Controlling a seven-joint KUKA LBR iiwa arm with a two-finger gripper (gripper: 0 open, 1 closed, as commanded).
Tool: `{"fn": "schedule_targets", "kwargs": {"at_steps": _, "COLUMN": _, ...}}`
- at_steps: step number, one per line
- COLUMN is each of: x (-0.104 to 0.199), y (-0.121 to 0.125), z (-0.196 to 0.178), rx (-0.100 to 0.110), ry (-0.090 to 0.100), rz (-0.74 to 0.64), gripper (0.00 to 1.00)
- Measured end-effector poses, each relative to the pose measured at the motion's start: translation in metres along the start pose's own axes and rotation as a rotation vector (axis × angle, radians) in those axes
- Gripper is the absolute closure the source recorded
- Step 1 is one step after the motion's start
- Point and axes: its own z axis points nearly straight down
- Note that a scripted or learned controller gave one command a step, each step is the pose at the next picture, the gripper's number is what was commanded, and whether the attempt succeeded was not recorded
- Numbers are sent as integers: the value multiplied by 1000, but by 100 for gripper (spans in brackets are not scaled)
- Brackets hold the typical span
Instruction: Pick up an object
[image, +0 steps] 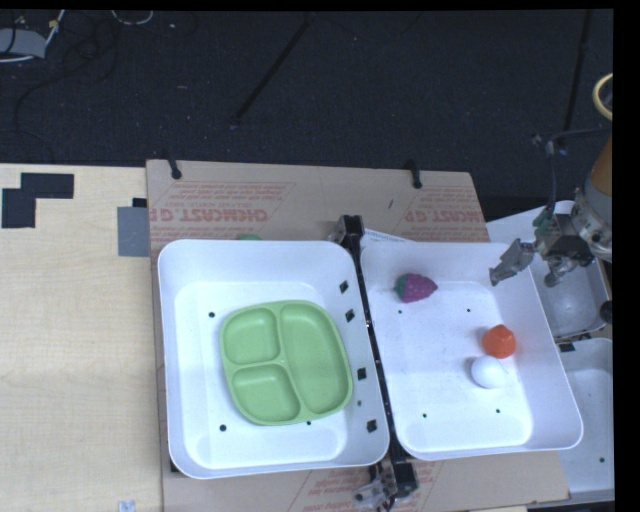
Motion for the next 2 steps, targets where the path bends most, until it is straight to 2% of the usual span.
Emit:
{"fn": "schedule_targets", "kwargs": {"at_steps": 1, "x": 0, "y": 2, "z": -8, "rx": -14, "ry": -3, "rz": -3, "gripper": 0}}
{"fn": "schedule_targets", "kwargs": {"at_steps": 2, "x": 1, "y": 12, "z": 41, "rx": -9, "ry": -2, "rz": -5, "gripper": 0}}
